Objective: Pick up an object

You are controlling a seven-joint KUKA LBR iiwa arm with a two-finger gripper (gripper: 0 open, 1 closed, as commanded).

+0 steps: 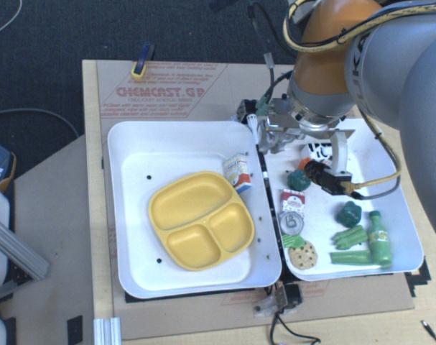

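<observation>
**The arm hangs over the top of the right bin, and the toys lie below it**

The big grey arm comes in from the upper right of the frame. Its gripper (289, 131) sits near the top left corner of the right bin (404, 214), close to the wall where the two bins meet. The wrist hides the tips, so I cannot tell if the jaws are wide or narrow. Nothing can be seen held in them.

The task is to pick up one thing, any thing. Most of the things are in the right bin. The nearest looks like a small dark green toy (298, 180), just below the gripper in the frame and a little to the right. Below that lies a red and white packet (292, 202), then a round silver can top (292, 223), then a spotted cookie (302, 254). These make a line going down the left side of the right bin. So the way to go is down the frame, toward the bottom edge.

Further right are a round green lump (349, 213), some green bean shapes (350, 246) and a green bottle (378, 239). The bottle lies with its long side running up and down the frame.

In the left bin (131, 192) sits a big yellow tray (200, 220) with three parts. A small white and blue can (237, 172) stands at its upper right edge, left of the gripper and across the wall.

I think the dark green toy is the easiest one to try, since it is closest.
</observation>
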